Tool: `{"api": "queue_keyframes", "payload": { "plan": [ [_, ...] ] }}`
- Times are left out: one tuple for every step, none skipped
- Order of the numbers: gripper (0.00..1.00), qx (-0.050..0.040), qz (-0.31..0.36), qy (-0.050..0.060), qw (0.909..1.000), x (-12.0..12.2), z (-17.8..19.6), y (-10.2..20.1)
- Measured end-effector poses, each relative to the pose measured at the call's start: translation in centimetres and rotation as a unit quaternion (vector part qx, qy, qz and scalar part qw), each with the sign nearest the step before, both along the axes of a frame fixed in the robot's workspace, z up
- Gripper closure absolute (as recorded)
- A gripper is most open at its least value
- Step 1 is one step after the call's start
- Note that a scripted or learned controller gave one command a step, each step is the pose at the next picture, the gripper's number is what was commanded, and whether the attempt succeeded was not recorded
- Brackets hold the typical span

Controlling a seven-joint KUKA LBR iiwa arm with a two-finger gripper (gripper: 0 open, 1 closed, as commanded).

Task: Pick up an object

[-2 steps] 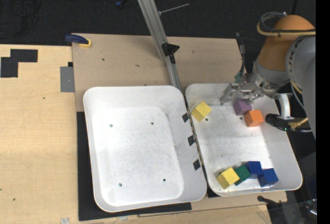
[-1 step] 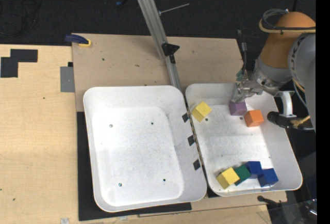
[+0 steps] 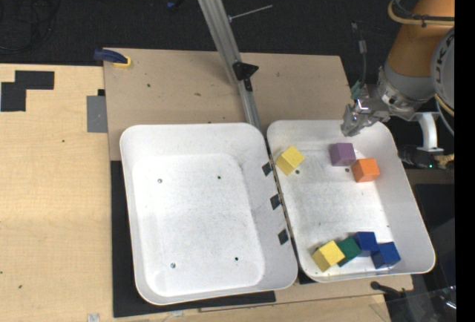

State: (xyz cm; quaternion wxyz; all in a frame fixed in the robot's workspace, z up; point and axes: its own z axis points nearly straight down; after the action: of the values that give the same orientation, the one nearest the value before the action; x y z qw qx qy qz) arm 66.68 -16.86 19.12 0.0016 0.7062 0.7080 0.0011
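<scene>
My gripper [image 3: 353, 123] hangs over the back edge of the right bin [image 3: 408, 202], just behind a purple block [image 3: 342, 153]. An orange block [image 3: 365, 169] lies to the right of the purple one. A yellow block [image 3: 290, 159] rests near the bin's left wall. At the bin's front a yellow block [image 3: 327, 254], a green block [image 3: 349, 248] and two blue blocks [image 3: 375, 248] huddle together. Nothing shows between the gripper's fingers.
The left bin [image 3: 193, 209] sits beside the right one, with black clips [image 3: 274, 200] along the shared rim. A slanted aluminium rail [image 3: 223, 31] rises behind the bins. The arm's orange band [image 3: 419, 38] is at the upper right.
</scene>
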Motion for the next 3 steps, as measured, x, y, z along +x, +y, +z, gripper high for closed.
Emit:
{"api": "queue_keyframes", "payload": {
  "plan": [
    [1.0, -0.0001, 0.0, 0.0, 1.0, 0.1, 3.9, -0.1],
    [1.0, 0.0018, 0.001, 0.003, 1.0, -2.1, 4.2, 5.7],
    [1.0, 0.0019, 0.001, 0.004, 1.0, -4.3, 5.1, 10.6]
  ]
}}
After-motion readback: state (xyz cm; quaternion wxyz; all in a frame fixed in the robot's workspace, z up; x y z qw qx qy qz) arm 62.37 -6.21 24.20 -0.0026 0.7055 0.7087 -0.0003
